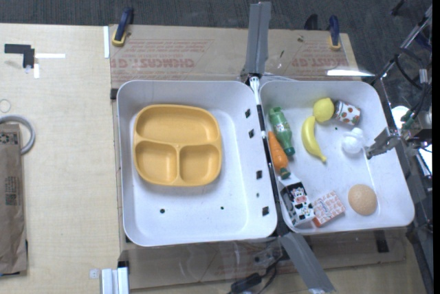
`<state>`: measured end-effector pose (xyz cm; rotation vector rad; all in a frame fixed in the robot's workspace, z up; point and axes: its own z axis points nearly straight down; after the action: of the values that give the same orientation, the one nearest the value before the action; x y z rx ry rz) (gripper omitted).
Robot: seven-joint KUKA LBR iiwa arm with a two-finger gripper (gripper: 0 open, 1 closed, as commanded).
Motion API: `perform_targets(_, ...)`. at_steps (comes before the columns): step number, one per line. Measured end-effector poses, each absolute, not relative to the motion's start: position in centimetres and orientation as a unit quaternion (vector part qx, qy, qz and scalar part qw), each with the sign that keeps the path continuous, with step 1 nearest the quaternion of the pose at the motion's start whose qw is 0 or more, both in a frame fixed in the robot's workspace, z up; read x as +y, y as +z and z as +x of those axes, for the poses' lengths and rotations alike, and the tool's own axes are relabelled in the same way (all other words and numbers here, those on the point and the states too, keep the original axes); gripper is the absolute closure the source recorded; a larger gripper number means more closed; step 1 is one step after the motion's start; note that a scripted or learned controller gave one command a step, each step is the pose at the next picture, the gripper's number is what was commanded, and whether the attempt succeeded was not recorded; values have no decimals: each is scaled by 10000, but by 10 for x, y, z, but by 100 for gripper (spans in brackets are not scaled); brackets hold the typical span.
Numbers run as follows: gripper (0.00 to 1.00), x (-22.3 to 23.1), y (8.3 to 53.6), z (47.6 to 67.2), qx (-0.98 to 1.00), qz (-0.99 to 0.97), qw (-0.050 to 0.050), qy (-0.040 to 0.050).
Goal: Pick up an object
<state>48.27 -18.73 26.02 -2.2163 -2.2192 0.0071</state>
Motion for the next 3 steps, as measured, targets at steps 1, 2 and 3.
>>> perform_targets(1, 0, -192, 326, 479, -7200, -6939, 13, 19)
perform_targets(2, 100, -192, 332, 481, -7205, -6935, 28, 39)
perform_targets(3, 100, -189, 439, 496, -7940, -6079, 13, 22)
